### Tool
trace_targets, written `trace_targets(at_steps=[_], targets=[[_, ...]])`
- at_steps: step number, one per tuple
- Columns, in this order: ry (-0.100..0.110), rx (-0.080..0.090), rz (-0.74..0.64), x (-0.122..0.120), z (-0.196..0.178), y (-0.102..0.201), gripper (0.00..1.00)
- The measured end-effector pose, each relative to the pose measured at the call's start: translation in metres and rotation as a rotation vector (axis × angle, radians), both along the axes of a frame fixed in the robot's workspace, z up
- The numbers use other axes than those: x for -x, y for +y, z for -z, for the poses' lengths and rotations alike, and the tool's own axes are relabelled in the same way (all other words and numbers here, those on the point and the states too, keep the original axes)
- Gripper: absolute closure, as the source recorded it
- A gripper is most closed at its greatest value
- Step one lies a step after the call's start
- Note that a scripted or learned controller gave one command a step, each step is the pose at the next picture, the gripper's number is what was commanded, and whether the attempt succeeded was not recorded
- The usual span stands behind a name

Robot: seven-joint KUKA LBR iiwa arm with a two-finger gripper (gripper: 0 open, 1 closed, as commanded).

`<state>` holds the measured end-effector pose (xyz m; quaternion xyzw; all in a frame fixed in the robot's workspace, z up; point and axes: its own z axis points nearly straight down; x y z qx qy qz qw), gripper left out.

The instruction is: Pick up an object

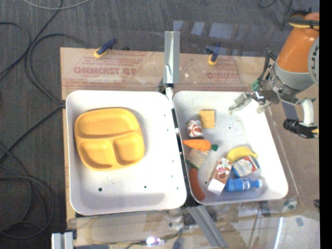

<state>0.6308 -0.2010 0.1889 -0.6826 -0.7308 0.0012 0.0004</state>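
Gripper (248, 100) hangs over the right bin's (277, 154) upper right corner, fingers spread, nothing between them. Nearest item is the yellow block (207, 119), lying apart to its left. Further down: small can (194, 129), carrot (197, 145), banana (241, 153), carton (220, 175), blue bottle (244, 184) (all clustered in the lower half). Left bin (155, 191) holds a yellow divided tray (109, 137).

right bin (270, 139) | toy food pile (223, 160) | lower half, untouched
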Motion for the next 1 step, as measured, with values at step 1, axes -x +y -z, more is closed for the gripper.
trace_targets(at_steps=[1], targets=[[-0.002,-0.002,-0.382,0.0222,0.0512,-0.0219,0.00]])
